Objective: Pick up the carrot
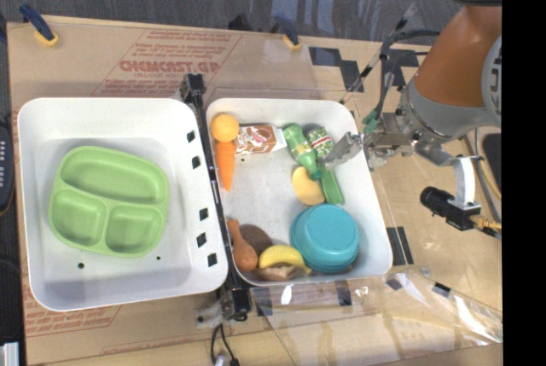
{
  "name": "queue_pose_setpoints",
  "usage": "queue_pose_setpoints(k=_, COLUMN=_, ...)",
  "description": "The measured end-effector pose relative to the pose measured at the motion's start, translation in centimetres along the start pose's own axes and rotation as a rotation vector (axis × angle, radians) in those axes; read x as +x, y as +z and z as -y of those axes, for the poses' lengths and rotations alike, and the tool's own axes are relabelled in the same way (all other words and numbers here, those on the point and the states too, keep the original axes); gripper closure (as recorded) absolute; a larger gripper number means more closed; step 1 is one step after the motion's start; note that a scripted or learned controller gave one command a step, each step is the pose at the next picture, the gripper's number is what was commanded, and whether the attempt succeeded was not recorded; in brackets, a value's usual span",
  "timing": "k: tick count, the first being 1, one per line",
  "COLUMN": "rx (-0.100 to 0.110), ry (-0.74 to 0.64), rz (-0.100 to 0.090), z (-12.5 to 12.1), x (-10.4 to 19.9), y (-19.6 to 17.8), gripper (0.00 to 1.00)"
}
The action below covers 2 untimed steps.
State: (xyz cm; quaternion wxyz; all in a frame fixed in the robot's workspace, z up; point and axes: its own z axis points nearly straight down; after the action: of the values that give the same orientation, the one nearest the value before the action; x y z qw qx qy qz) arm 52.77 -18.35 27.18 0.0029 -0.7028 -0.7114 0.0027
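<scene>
- Carrot (225,164) lies by the right bin's (375,211) left wall, untouched.
- End effector (348,148) hovers opposite; I cannot tell its opening.
- Approach step: next, cross over and descend.

Arm: grey, reaching in from the right, held low and roughly level.
Band: orange, above the wrist, at upper right.
Gripper (348,148): points left, metal fingers; their spread too small to judge.
</scene>
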Motion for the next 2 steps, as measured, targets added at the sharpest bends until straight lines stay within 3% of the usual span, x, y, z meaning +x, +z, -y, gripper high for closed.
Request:
queue_pose_setpoints(k=1, rx=0.014, ry=-0.108, rz=-0.004, z=-2.6, x=2.3, y=13.0, gripper=0.0)
queue_pose_setpoints(k=2, rx=-0.002, ry=-0.121, rz=0.005, z=-5.0, x=-1.4, y=18.0, gripper=0.0)
